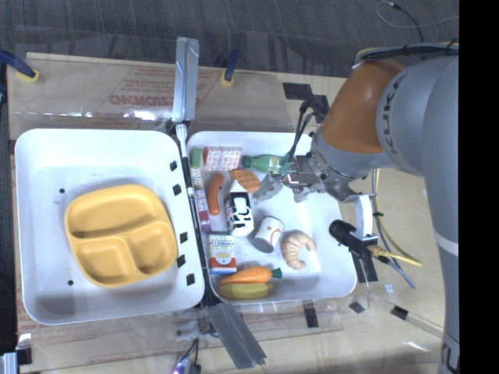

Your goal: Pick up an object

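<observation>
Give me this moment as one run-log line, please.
gripper: over right bin, near green bottle | held: nothing seen | yellow tray: left bin

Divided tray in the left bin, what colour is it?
Yellow, plain with no pattern; the divided tray shows clearly in the camera view.

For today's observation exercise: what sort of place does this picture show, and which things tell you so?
Probably a robotics lab test bench: a grey arm with an orange band reaches over two shallow white plastic bins, one holding toy food such as a plastic croissant.
</observation>
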`<state>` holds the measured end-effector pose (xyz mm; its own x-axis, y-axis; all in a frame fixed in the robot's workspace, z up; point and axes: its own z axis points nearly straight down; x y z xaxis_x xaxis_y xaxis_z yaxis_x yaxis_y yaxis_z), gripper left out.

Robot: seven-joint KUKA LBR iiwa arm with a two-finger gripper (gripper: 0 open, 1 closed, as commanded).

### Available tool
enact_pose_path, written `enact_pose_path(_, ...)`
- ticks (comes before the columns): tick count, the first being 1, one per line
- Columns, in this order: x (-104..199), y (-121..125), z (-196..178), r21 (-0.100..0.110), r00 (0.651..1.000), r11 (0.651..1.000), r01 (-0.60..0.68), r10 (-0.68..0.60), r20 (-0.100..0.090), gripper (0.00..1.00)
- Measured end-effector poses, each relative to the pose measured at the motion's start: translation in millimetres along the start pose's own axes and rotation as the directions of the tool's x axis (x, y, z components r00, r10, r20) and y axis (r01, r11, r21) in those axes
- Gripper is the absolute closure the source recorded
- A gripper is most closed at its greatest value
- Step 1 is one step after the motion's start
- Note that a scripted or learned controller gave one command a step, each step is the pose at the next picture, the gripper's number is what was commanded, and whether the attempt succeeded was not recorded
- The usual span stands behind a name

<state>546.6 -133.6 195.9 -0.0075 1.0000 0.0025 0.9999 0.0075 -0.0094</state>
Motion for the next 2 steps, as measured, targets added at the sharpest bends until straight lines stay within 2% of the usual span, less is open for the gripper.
enact_pose_path(1, 31, 13, -140, -0.004, 0.992, 0.992, -0.127, 0.127, 0.0, 0.0)
enact_pose_path(2, -14, 29, -111, -0.002, 0.952, 0.952, -0.307, 0.307, 0.0, 0.0)
